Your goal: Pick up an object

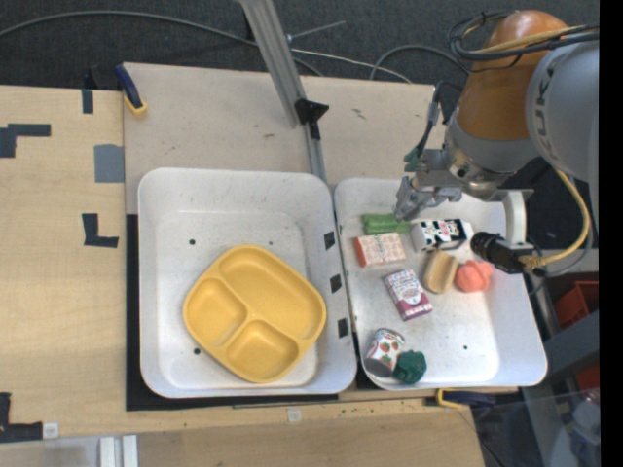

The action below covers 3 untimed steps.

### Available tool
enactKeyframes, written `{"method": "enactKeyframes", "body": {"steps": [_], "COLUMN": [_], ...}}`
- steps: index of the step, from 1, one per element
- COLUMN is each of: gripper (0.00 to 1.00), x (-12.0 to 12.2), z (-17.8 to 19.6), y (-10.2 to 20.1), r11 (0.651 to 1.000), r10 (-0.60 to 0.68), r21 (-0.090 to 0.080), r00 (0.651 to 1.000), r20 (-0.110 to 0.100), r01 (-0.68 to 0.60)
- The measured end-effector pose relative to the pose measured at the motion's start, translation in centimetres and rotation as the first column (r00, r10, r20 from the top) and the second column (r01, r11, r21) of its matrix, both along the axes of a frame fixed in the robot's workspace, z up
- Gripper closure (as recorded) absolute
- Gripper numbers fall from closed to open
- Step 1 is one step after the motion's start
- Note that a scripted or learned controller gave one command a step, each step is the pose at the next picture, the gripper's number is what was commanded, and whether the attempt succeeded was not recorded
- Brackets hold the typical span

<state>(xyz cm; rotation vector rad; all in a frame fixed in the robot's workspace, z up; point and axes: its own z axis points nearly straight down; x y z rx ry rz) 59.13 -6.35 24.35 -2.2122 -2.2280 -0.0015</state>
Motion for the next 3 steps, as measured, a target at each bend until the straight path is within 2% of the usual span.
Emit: {"method": "enactKeyframes", "body": {"steps": [1, 2, 3], "gripper": [1.0, 1.0, 1.0], "x": [0.1, -0.6, -0.1], "z": [-0.2, 0.3, 0.3], "y": [4.4, 10.1, 15.9], "r11": [1.0, 1.0, 1.0], "r10": [-0.001, 0.001, 0.001], "r21": [0.0, 0.0, 0.0], "r00": [1.0, 1.0, 1.0], "r20": [-0.001, -0.001, -0.001], "r01": [0.001, -0.001, -0.001]}}
